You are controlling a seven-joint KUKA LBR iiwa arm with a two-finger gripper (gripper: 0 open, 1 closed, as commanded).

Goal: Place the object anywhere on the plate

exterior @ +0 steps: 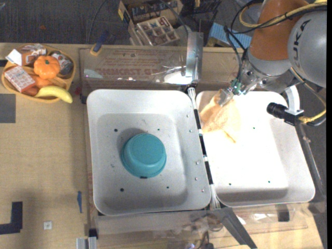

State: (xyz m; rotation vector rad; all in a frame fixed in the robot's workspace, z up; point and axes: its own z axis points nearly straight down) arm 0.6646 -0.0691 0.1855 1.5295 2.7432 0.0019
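Two bins (pixel 104 113) of smooth white plastic, faintly glossy, centre of frame. Teal plate (pixel 144 155), inverted, smooth matt plastic. Bench (pixel 41 154) of pale, matt wood-like board. Pale orange object (pixel 218 117) at the right bin's upper left, soft and cloth-like, blurred. Arm (pixel 306 30) shell of smooth grey, with a glossy orange band (pixel 280 9).

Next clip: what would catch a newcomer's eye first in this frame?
Probably the teal bowl, upside down in the middle of the left bin, bright against the white. Next, the grey arm with its orange band reaching in at the upper right, its gripper at a pale yellow-orange object at the right bin's upper left corner. A tray of toy food sits far left.
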